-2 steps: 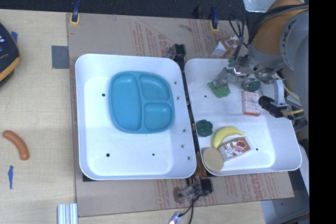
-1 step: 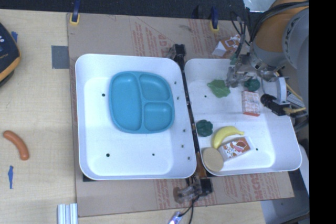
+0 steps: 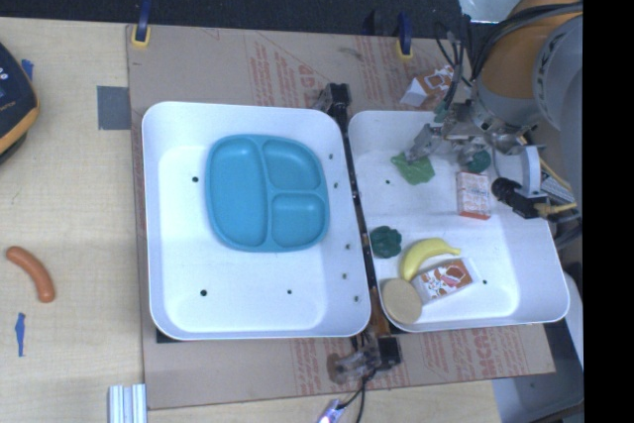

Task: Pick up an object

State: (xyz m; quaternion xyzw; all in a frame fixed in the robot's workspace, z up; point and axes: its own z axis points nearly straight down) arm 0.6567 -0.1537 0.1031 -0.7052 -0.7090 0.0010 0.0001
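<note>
My gripper (image 3: 446, 150) hangs over the far end of the right bin (image 3: 535, 263), fingers spread open with nothing between them. Its left fingertip (image 3: 417, 153) is just above a light green piece (image 3: 417, 169). A small dark green bit (image 3: 479, 159) lies by the other finger. A red and white carton (image 3: 475, 194) stands just right of the gripper. Nearer the front of the bin lie a dark green lump (image 3: 383, 239), a yellow banana (image 3: 428, 256), a red and white snack packet (image 3: 444, 279) and a tan round disc (image 3: 400, 302).
The left bin (image 3: 173, 213) holds a blue divided plate (image 3: 267, 191). A sausage (image 3: 32, 272) lies on the bench at far left, near a black and yellow device (image 3: 12, 99). A small packet (image 3: 428, 86) sits beyond the right bin's far rim.
</note>
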